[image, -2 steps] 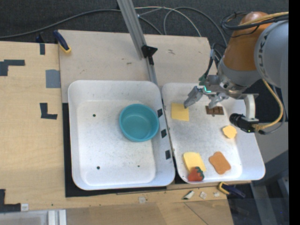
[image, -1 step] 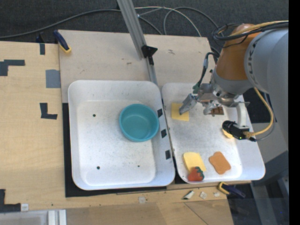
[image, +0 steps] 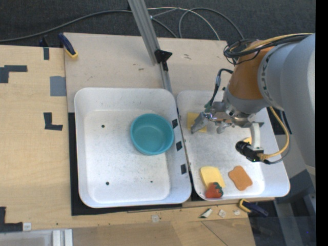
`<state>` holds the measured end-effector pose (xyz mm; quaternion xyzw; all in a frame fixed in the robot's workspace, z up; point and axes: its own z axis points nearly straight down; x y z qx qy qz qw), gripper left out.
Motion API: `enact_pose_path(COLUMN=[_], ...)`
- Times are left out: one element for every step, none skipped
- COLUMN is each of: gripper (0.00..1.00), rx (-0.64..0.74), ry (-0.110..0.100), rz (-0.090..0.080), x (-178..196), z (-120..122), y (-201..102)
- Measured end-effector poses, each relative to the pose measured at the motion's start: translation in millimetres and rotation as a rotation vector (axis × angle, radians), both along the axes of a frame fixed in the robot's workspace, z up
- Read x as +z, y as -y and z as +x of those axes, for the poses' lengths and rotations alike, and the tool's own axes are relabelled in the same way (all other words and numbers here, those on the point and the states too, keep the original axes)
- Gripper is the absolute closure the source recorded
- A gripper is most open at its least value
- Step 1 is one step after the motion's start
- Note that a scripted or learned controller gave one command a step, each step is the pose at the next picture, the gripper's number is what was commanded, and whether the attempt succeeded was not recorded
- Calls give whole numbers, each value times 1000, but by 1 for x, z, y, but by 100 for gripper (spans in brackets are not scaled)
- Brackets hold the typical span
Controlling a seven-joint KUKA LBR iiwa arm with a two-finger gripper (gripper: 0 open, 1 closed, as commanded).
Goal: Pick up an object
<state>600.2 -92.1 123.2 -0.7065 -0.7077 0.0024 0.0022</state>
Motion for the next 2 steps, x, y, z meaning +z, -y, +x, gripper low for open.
enact_pose_path(gripper=[0, 100], rx=[1, 1], ry=[6, 6], rz=[-1, 0], x=[-35, -24], z=[0, 0], y=[-1, -1])
